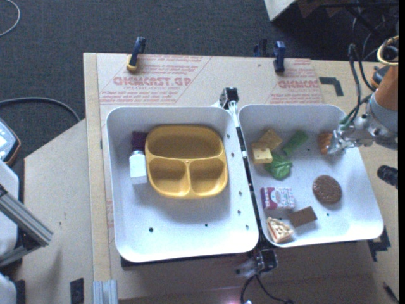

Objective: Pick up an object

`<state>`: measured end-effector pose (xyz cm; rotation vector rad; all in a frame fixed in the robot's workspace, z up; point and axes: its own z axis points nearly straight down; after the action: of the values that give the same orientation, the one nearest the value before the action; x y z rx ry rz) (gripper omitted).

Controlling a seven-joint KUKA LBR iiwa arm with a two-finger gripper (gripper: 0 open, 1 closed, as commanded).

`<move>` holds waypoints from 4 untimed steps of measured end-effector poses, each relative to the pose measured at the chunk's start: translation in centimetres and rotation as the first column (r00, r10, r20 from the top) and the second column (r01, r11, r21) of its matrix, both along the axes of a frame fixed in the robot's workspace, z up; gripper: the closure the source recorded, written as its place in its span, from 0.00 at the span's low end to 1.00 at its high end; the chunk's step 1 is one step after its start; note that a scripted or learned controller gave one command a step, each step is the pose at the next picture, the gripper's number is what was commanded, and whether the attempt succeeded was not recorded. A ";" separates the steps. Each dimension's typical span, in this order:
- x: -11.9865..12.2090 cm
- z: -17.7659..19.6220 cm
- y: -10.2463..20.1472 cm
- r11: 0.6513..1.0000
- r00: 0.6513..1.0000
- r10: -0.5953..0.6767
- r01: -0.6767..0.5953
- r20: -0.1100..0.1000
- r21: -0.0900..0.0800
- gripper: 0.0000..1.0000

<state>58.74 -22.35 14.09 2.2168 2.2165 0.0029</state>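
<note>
I have the gripper (340,141) low in the right bin (370,198), right beside the orange-brown piece (325,142) at the bin's far right corner. Can't tell if it's parted or closed. To do this well, I'd centre over that piece before closing, clear of the bin wall. Brown cookie (327,190) sits nearer the bin's front.
</note>
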 end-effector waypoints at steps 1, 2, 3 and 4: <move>-0.4 4.5 0.1 1.000 1.000 0.000 0.000 0.001 0.000 1.00; -0.3 8.7 0.0 1.000 1.000 0.001 -0.001 0.001 0.000 1.00; 0.3 8.2 4.3 1.000 1.000 0.004 -0.004 -0.008 0.005 1.00; 2.1 8.1 9.0 1.000 1.000 0.004 -0.004 -0.004 0.003 1.00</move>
<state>60.82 -13.39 22.15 2.2152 2.2248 0.0020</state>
